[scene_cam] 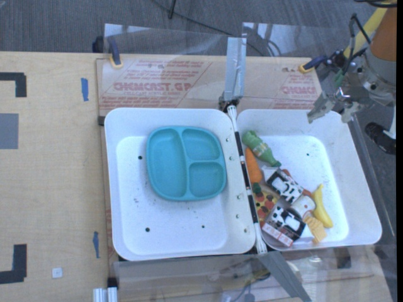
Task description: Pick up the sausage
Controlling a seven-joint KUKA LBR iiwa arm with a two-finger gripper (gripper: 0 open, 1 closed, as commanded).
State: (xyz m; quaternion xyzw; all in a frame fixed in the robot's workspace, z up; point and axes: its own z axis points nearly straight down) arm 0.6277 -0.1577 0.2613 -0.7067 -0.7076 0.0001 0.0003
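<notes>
The right bin (352,168) holds a heap of toy foods along its left and front side. An orange-red elongated piece (253,165) lies by the divider; it may be the sausage, but I cannot tell for sure. Beside it lie a green bottle (260,147), two black-and-white cartons (286,189), a yellow banana (322,207) and a pale wafer-like piece (316,230). My gripper (330,114) hangs over the bin's far right corner, well away from the heap. It is open, with nothing between its fingers.
A teal divided plate (186,163) lies in the left bin (126,187). A clear plastic wall (189,49) and a taped post (235,68) stand behind the bins. Cables and the arm's body crowd the upper right.
</notes>
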